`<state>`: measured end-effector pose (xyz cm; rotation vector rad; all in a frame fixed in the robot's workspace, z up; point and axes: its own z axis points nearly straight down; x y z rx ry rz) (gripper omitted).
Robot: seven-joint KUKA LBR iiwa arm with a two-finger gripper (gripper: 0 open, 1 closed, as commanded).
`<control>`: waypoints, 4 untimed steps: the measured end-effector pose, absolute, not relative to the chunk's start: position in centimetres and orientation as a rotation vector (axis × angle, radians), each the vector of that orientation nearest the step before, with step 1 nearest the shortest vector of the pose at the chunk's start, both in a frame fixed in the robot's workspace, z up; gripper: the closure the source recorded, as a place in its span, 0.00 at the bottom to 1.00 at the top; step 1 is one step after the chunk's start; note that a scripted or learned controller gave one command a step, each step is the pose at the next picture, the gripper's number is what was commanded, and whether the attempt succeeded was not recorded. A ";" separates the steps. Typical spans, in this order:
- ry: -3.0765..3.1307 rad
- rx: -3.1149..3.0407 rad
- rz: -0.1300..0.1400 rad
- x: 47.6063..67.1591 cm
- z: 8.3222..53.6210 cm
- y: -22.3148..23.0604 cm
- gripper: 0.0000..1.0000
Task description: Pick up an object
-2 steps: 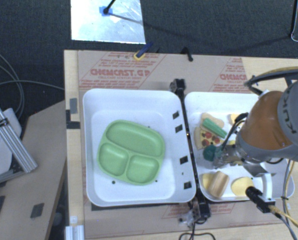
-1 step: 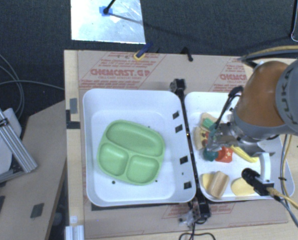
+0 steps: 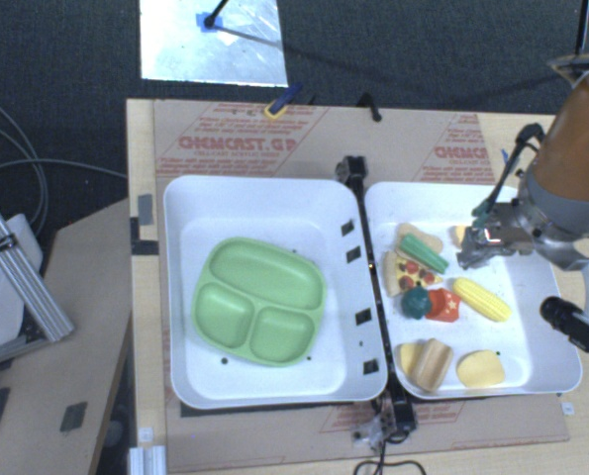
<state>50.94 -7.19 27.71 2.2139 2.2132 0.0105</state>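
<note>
While the gripper [image 3: 475,253] is hanging over the right bin [image 3: 541,359], I cannot tell how it is set. Just below it, the corn cob [image 3: 482,300] is lying beside the red toy [image 3: 442,307]; it looks light, stiff and slick, best pinched across its middle.

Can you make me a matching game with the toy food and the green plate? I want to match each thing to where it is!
Things:
1. green divided plate
2. yellow corn
3. hot dog bun
4. gripper

Places:
A. near front edge of the right bin, beside a pale yellow piece
B. alone in the left bin
C. above the right bin, near its far side
D. middle of the right bin, right of the red piece

Pairs: 1-B, 2-D, 3-A, 4-C
</note>
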 end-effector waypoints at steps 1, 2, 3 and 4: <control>2.223 2.217 0.003 50.8 27.2 -7.0 0.00; 2.232 2.216 -0.003 54.9 17.9 -3.7 0.00; 2.231 2.216 0.000 49.8 18.4 0.1 0.00; 2.226 2.213 0.006 50.1 19.5 -0.2 1.00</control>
